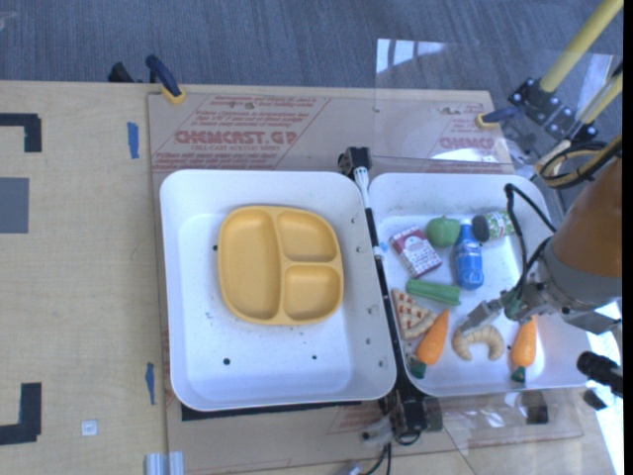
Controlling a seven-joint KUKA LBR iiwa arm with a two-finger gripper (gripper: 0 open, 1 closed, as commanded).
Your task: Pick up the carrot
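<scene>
Looking at the grasp first: nothing is lifted yet. Your pincer (492,312) hangs low over the right white shallow bin (396,192), metal fingers spread open, nothing between them. So the pick is still all ahead of you: close on a carrot, then raise it.

You have two candidates. One small orange plastic carrot with a green stub (432,339) lies flat on the bin floor at the near left, tilted, green end toward the front wall, touching the waffle-patterned pizza-slice toy (410,312). A second orange carrot (524,343) lies near the front right, just beside the wrist, apart from the tan croissant toy (479,341) that sits between the two carrots. The open fingers sit above that croissant, nearer neither carrot clearly.

Both carrots look short, tapered, smooth; my guess is they'll slip if gripped near the tip.

Other clutter: green cucumber piece (433,291), blue bottle (468,262), red carton (415,250). The left bin holds a yellow divided plate (280,264).
</scene>
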